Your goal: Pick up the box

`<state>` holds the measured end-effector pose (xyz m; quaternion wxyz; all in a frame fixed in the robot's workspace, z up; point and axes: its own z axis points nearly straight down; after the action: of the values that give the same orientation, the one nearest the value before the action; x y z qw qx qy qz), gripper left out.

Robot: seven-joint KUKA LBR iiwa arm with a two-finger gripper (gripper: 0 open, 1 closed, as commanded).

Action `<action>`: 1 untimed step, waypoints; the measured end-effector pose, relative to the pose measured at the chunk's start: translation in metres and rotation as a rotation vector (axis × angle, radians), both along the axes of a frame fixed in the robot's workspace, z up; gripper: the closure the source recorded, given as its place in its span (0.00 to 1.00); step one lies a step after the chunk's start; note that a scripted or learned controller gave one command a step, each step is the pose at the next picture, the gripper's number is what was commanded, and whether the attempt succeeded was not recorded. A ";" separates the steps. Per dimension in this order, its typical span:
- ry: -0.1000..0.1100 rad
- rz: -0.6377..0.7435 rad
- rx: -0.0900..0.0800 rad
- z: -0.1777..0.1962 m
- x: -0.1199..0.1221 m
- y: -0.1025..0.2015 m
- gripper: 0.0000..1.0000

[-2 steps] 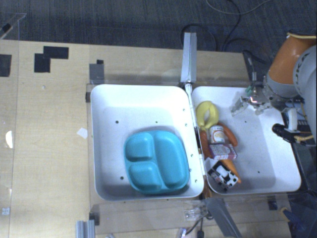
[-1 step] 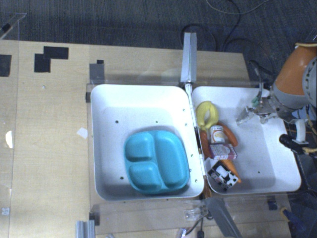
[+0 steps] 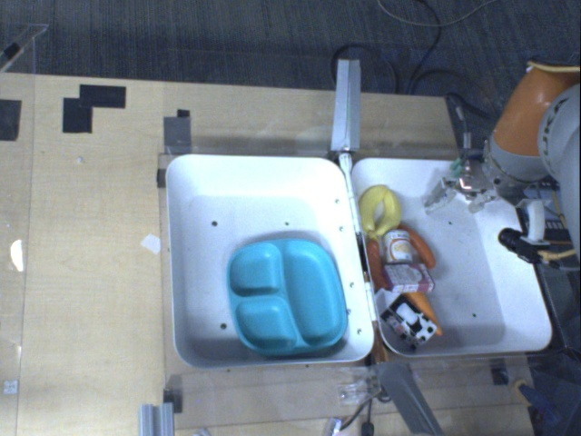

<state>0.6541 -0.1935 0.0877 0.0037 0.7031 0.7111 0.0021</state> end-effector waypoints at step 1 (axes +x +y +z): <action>0.001 0.096 -0.001 0.000 -0.017 -0.011 0.00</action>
<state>0.6373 -0.2049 0.0875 0.0034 0.6680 0.7441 0.0018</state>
